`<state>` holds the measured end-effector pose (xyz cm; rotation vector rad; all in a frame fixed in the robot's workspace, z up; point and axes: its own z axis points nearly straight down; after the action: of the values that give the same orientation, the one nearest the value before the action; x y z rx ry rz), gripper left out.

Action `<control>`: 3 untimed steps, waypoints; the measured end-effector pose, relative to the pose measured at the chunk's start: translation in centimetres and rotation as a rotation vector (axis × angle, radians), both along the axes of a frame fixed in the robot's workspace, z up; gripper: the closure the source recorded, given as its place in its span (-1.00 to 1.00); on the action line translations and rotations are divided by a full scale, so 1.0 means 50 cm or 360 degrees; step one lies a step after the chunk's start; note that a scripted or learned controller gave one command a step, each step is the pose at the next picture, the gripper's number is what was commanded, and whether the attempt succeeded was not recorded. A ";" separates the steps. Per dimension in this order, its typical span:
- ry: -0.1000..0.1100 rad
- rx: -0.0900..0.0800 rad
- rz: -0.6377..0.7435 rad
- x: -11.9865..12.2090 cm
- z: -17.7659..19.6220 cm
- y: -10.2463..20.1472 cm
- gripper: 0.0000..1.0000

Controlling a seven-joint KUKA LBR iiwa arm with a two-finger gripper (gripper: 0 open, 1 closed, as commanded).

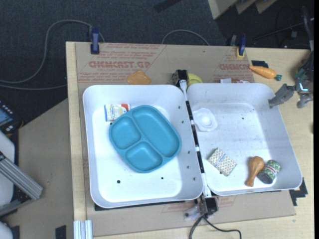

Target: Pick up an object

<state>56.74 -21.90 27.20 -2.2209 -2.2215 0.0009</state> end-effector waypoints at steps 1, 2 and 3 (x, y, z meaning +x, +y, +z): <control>0.0002 0.0000 0.0006 0.166 -0.207 -0.006 -1.00; 0.0007 0.0001 -0.0007 -0.048 -0.168 -0.013 -1.00; 0.0008 0.0005 -0.0004 -0.146 -0.383 0.023 -1.00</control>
<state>49.43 -20.77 8.04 -2.2195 -2.2146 0.0031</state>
